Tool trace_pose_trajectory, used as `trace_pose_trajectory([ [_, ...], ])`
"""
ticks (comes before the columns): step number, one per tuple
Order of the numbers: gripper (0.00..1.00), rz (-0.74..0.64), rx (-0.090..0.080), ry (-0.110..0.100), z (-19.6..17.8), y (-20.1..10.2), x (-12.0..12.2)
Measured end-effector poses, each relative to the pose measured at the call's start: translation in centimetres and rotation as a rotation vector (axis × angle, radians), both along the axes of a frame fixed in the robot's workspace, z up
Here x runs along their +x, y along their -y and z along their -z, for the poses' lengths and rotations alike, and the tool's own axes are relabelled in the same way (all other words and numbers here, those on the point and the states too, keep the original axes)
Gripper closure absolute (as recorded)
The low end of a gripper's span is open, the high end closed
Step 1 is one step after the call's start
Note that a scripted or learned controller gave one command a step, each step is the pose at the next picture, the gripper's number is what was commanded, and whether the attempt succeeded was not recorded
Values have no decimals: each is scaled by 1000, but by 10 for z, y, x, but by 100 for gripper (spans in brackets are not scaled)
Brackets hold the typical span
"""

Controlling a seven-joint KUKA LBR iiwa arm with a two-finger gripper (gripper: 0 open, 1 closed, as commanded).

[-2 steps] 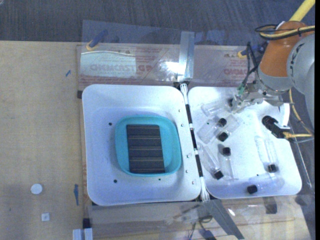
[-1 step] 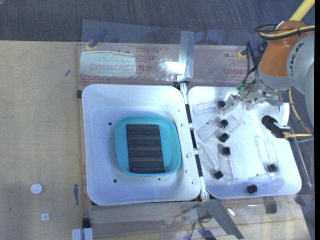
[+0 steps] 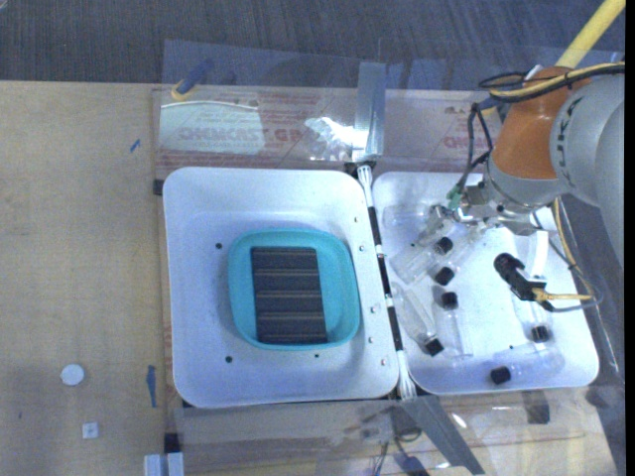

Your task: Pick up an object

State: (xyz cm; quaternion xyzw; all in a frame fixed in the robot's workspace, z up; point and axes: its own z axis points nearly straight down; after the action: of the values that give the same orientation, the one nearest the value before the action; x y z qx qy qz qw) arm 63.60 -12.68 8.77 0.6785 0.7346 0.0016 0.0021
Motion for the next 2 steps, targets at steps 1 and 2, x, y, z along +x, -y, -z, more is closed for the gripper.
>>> trace_pose_trajectory([
  [1,100,2,1,5,-11,0,2],
  [2,100,-283,0,-2,0,20,30],
])
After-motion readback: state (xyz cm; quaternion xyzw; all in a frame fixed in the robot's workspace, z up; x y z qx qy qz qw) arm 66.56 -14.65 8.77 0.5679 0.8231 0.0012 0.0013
